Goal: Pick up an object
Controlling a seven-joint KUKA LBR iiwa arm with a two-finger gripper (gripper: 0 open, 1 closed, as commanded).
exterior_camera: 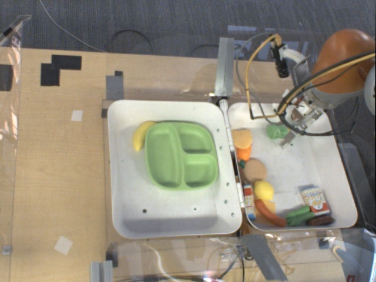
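Counter [53,175] of pale wood carries two white bins side by side. The left bin [126,210] holds a green tray [179,155] with three compartments, lying toward its far side, and a banana [141,135] pokes out from under the tray's far left corner. The right bin [329,175] holds the small toys: along its left wall, from far to near, sit a tan bun [241,137], an orange piece [243,152], a brown round [254,170], a lemon [264,190] and a small carton [248,196]. Along the near edge lie a red sausage [270,214], a green pepper [299,215] and a dark piece [319,220], with a small box [313,198] just behind them. A green lump [276,131] rests near the bin's far edge, just left of the gripper [292,135]. The gripper hangs low over the far right part of that bin, beside the lump; whether the fingers are apart or closed I cannot tell, and nothing shows between them.
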